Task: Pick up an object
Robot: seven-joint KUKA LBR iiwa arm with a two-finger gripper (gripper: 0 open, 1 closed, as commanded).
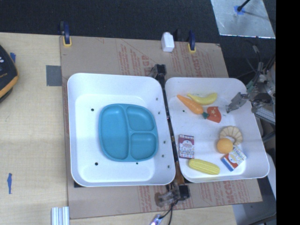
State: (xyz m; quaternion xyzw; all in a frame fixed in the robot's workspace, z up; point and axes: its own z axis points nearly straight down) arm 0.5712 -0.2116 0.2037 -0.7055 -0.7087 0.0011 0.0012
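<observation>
The right bin (248,172) holds several small items: a yellow banana (205,98), an orange carrot (190,104), a red piece of fruit (213,114), a tan bread roll (231,133), an orange (224,146), a small red-and-white carton (233,159), a yellow corn cob (204,166) and a red box (186,146). My gripper (234,103) hangs at the bin's right side, over bare white floor to the right of the red fruit and apart from it. Nothing is seen in its grasp.
The left bin (79,172) holds a blue divided plate (129,131). A black clip (160,71) sits where the two bins meet at the back. Cardboard lies under both bins, and a yellow-black device (5,71) rests at the far left.
</observation>
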